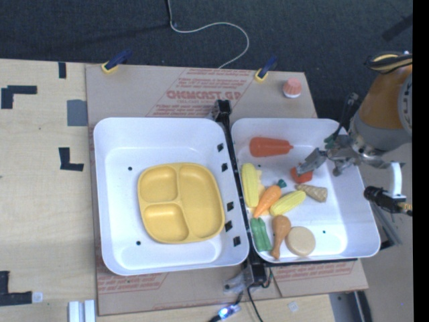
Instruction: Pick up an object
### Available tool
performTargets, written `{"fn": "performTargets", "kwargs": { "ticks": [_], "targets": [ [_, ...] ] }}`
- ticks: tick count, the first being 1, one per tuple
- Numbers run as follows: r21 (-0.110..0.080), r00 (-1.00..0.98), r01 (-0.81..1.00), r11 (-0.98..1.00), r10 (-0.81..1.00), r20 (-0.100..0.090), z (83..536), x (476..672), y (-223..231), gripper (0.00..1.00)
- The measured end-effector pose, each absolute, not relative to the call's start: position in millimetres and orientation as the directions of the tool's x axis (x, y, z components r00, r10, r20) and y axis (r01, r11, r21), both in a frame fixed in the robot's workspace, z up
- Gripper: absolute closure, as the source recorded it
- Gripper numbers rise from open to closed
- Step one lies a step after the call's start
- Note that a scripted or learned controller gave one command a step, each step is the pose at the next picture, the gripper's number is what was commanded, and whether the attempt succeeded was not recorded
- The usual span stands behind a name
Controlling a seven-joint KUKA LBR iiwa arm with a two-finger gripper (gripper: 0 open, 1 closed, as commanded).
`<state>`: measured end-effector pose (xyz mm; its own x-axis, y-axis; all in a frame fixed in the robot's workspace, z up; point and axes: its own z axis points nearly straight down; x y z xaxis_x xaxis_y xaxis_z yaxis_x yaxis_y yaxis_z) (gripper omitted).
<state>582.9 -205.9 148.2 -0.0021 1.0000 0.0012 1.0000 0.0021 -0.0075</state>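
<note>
As my tool (323, 164) hangs with its fingers spread apart over the right bin (355, 243), the small red piece (302, 175) lies just beside its 8 o'clock finger, short axis, nothing clamped, so I judge a slight shift toward 8 o'clock.

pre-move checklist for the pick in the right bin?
1. Gripper over right bin: ok.
2. Target under it, small red piece: ok, though what it is cannot tell.
3. Piece between the jaws: cannot tell.
4. Neighbours apart from target: not ok, shell-like piece and yellow corn lie close.
5. Left bin holds yellow tray, out of the way: ok.
</note>
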Motion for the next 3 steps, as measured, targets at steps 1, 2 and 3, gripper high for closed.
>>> {"fn": "performTargets", "kwargs": {
  "ticks": [1, 2, 3],
  "targets": [
    [-0.006, -0.003, 1.000, 0.003, 1.000, 0.001, 101.0, 588.7, -202.1, 0.00],
    [-0.003, -0.003, 1.000, 0.003, 1.000, -0.001, 82.9, 588.7, -201.0, 0.00],
    [-0.002, -0.005, 1.000, 0.005, 1.000, -0.002, 93.8, 589.8, -200.9, 1.00]
  ]
}}
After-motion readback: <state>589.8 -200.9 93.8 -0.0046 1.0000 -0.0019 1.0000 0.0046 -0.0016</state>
